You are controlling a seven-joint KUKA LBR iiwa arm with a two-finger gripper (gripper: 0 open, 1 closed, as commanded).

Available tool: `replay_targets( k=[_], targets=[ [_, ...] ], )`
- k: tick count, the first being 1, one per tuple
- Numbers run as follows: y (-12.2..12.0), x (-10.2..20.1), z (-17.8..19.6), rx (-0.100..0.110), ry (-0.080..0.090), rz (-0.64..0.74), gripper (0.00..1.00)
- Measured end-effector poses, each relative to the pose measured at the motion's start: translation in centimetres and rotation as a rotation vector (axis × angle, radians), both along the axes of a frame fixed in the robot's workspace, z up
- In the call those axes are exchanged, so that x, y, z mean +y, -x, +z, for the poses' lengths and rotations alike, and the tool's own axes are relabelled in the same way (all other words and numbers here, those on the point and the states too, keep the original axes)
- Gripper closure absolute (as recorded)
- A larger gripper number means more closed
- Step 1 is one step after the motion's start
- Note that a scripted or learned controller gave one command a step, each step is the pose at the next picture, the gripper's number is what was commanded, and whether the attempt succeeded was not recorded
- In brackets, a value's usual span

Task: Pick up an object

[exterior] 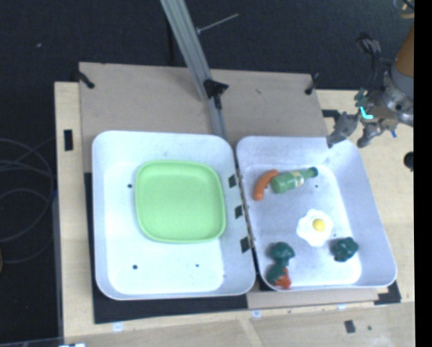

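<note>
The right bin (360, 172) holds a green bottle (292, 181) lying on its side, touching an orange sausage-like piece (264, 184). Nearer the front lie a fried egg toy (316, 227), a dark green lump (344, 248), another green lump (279, 251) and a small red and green piece (279, 277). My gripper (353, 132) hangs over the bin's far right corner, above and to the right of the bottle. It is open, its two fingers are spread, and nothing is between them.
A light green square plate (180, 201) lies in the left bin (111, 215). A grey metal pole (191, 45) slants up from the back of the bench, between the bins. Cables lie on the floor at the left.
</note>
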State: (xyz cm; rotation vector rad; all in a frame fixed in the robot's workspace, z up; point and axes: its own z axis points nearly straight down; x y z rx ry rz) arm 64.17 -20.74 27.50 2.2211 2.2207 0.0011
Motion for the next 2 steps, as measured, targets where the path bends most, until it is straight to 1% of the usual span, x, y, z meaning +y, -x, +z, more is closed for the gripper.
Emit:
replay_targets(
  k=[1,2],
  targets=[
    [0.0,0.0,0.0,0.000,0.000,0.000,0.00],
    [0.2,0.4,-4.3,0.004,0.000,0.000,0.00]
  ],
)
